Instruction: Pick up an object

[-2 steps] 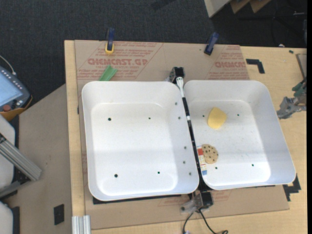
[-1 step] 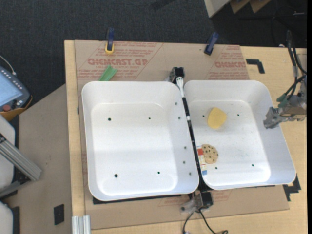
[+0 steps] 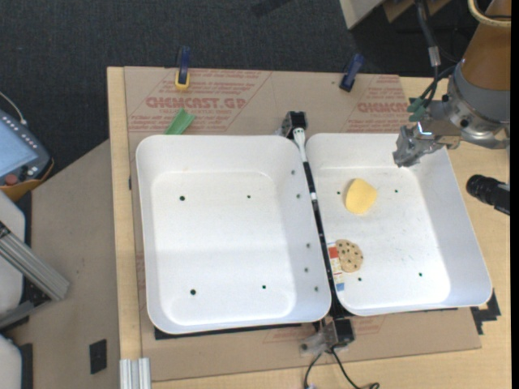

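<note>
Yellow block (image 3: 362,196) lies apart from jaws (cookie (image 3: 349,255) farther).

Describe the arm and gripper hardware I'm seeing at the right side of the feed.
A grey KUKA arm with a broad orange band above the wrist. Dark cables run along it, with a small green fitting near the wrist. The compact silver-grey metal gripper ends it.

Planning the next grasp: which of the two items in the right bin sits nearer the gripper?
The yellow block. It lies mid-bin, just down-left of the gripper, while the round speckled cookie rests lower, close to the divider.
</note>
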`<action>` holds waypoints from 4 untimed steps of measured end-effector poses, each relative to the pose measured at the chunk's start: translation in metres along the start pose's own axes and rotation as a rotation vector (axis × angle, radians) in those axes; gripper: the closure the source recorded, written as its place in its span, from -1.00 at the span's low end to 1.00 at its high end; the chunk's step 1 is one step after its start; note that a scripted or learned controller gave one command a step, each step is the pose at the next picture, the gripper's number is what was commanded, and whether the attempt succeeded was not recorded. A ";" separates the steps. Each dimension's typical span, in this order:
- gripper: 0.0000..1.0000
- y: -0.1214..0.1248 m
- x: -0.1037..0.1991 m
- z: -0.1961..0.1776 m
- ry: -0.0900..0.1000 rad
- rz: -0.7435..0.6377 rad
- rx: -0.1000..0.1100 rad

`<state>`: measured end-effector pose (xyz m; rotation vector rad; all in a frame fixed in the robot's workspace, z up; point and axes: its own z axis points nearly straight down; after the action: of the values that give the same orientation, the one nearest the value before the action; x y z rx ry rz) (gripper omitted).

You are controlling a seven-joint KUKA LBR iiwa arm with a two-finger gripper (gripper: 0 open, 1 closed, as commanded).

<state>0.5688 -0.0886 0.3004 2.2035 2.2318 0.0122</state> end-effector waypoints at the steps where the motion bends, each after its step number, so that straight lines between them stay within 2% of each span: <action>1: 1.00 -0.096 -0.056 0.047 -0.001 0.022 0.018; 2: 1.00 -0.092 0.032 0.119 0.004 0.005 0.019; 3: 1.00 -0.087 0.024 -0.010 -0.003 0.011 -0.006; 4: 1.00 -0.085 0.092 -0.176 0.000 0.004 -0.013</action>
<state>0.4806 0.0016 0.4761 2.2019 2.2206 0.0268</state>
